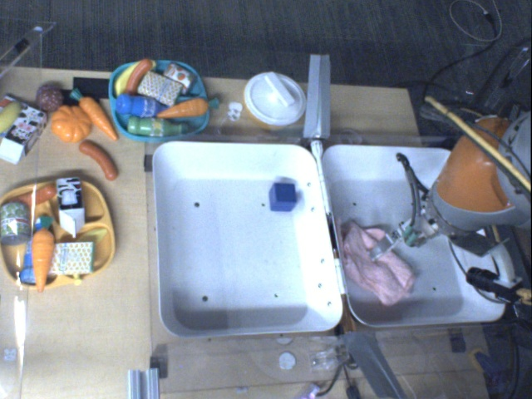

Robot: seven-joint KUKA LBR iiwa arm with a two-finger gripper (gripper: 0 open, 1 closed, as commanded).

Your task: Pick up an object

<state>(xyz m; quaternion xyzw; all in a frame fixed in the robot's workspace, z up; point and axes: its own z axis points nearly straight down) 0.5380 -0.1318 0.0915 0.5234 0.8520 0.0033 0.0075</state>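
Gripper [384, 248] touching pink cloth [378, 264] in right bin [366, 165].

You are looking down on two bins side by side. A block [283, 195] sits in the left bin [241, 306], toward its far right corner. A cloth [376, 263] lies in the right bin [432, 312], against its left wall. The gripper [389, 244] reaches in from the right and meets the cloth's upper edge. A lidded tub [274, 99] stands behind the left bin.
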